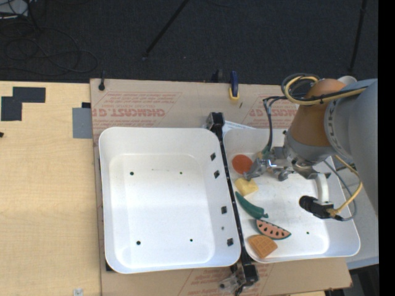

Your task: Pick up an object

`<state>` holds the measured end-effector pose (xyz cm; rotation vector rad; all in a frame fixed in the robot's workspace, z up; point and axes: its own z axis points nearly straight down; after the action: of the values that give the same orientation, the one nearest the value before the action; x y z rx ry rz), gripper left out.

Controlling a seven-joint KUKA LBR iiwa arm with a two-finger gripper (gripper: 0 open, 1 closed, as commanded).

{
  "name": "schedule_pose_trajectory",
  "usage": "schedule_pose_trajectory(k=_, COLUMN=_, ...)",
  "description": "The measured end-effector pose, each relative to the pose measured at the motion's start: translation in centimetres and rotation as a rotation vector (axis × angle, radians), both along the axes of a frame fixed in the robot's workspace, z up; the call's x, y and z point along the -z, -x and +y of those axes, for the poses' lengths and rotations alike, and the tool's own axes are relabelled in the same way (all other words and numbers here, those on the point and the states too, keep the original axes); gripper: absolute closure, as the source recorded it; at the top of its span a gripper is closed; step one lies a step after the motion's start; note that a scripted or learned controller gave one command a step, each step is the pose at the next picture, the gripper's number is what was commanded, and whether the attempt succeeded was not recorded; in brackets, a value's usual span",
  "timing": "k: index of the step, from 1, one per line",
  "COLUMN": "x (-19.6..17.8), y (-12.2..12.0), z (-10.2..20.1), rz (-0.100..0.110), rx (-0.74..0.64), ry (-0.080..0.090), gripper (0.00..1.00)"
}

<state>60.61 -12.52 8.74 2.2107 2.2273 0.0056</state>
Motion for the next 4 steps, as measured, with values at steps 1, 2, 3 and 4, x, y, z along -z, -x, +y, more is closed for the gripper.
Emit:
schedule_pose_trajectory(k=1, x=0.0, y=-3.9, z=-0.6, rz=0.006, rx=0.007, ry=0.0, gripper=0.0)
schedule_pose_trajectory(k=2, x=0.0, y=-3.7, z=3.5, rz=0.009, rx=0.004, ry=-0.001, gripper=0.0)
schedule_pose_trajectory(k=3, x=0.0, y=-0.1, z=1.6, rz=0.011, rx=0.009, ry=0.0, gripper=0.0)
schedule_pose_trajectory(k=4, x=0.0, y=-3.9, z=4.3, rz=0.006, rx=0.004, ry=-0.001, gripper=0.0)
